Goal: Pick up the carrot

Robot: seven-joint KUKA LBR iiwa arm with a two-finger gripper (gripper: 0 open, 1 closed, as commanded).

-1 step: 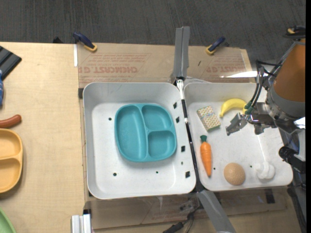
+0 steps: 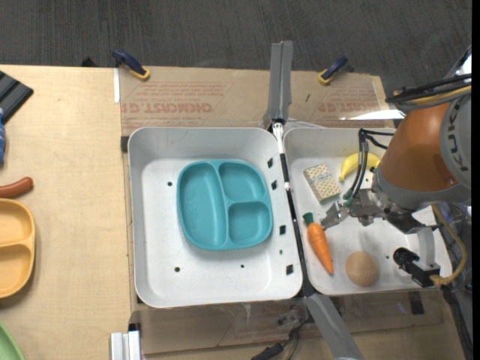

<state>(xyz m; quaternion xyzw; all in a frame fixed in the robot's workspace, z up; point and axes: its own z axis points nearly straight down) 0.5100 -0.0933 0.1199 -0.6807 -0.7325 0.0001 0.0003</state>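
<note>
The carrot [image 2: 320,247], orange with a small green top, lies near the left wall of the right bin [image 2: 390,285], its tip pointing to the front. My gripper [image 2: 336,210] hangs just above and to the right of the carrot's green end. It is open, and nothing sits between its fingers. The grey arm with its orange band [image 2: 416,152] covers the right part of this bin.
In the right bin, a patterned block [image 2: 321,181] and a banana [image 2: 355,164] lie behind the gripper, and a brown ball [image 2: 361,268] sits in front. The left bin [image 2: 150,201] holds a teal divided plate [image 2: 225,205]. An orange plate [image 2: 15,250] and a sausage [image 2: 15,187] lie far left.
</note>
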